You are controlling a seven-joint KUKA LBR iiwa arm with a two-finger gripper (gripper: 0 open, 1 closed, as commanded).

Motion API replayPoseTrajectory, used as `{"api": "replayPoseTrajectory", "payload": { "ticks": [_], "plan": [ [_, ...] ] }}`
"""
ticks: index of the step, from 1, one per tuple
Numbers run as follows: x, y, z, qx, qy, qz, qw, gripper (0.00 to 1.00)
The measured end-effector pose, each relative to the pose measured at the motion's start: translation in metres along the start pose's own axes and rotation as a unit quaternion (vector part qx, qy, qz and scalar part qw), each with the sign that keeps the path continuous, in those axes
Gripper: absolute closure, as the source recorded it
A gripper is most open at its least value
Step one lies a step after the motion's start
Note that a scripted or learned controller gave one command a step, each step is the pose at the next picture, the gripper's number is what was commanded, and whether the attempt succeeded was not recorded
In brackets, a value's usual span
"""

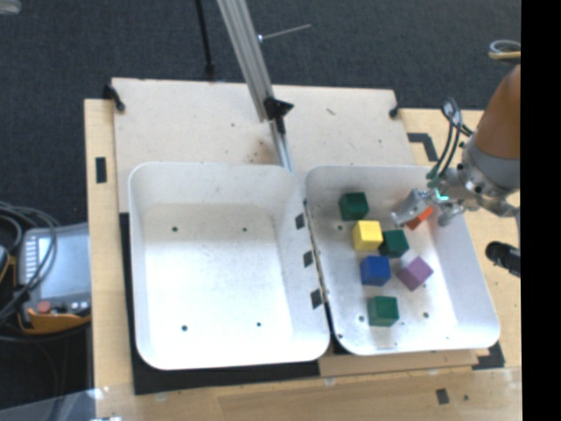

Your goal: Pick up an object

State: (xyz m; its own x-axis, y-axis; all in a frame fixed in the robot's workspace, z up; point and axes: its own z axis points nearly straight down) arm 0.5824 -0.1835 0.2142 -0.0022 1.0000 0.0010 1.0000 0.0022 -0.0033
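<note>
Sitting beside the blue cube (375, 270): a small yellow cube (368, 234).

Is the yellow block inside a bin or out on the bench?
Inside. The yellow block sits on the right bin's floor, among other blocks.

Both bins, left bin (219, 261) and right bin (456, 296), look like smooth white plastic, slightly glossy, speckled with dark scuffs. Bench top (202, 121) reads as pale matt board, wood-like, worn and stained near the middle. Slanted rail (245, 42) is bare ribbed metal, aluminium-looking, dull sheen. Blocks look matt: yellow block (368, 234), blue block (375, 270), purple block (415, 272), green ones (354, 205) too; material can't tell. Gripper (412, 213) is grey metal-looking with an orange part. Floor (105, 24) is dark, rough, carpet-like.
</note>
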Motion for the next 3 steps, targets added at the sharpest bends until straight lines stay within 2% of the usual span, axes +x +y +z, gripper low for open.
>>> {"api": "replayPoseTrajectory", "payload": {
  "ticks": [1, 2, 3],
  "plan": [
    [0.0, 0.001, -0.002, -0.002, 0.0, 0.0, 1.0, 0.0],
    [0.006, -0.004, 0.057, 0.001, -0.001, 0.001, 1.0, 0.0],
    [-0.001, 0.006, 0.09, -0.01, -0.002, 0.001, 0.9999, 0.0]
  ]
}}
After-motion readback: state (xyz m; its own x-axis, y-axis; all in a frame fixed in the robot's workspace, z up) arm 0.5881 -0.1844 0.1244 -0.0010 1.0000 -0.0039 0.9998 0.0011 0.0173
